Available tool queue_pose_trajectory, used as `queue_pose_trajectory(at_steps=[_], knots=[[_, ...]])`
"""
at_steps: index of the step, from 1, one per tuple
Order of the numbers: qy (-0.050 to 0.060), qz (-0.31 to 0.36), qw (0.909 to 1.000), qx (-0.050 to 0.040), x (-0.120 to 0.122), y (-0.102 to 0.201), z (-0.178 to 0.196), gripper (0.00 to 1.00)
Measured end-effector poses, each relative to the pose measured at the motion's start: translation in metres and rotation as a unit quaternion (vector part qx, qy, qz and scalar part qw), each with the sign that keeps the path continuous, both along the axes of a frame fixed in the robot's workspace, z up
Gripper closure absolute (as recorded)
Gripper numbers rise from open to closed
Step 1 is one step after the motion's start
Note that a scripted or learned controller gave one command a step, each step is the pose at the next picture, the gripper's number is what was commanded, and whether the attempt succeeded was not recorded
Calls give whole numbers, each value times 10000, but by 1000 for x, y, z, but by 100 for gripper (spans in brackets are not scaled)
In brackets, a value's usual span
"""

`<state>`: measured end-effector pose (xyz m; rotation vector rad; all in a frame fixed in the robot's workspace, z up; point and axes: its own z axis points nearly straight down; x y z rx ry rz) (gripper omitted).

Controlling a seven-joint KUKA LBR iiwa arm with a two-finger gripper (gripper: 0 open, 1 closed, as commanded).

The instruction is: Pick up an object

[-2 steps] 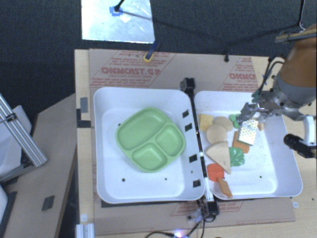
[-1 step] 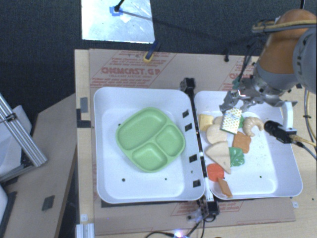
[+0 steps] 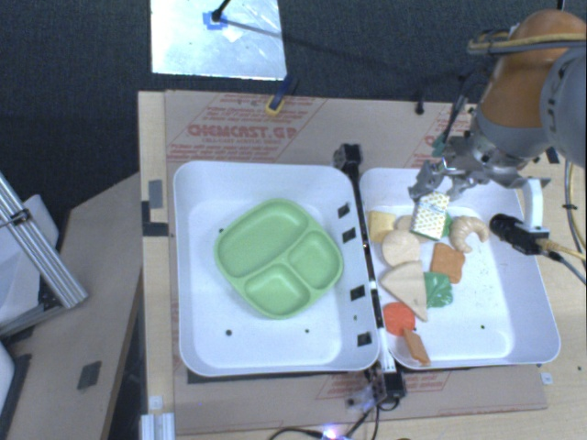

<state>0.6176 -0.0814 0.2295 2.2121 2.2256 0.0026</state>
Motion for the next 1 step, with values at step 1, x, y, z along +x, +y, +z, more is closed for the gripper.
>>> queue_pose_trajectory(at_steps=[1], knots=[[12, -1, 10000, 2, -4, 9, -15, 100]])
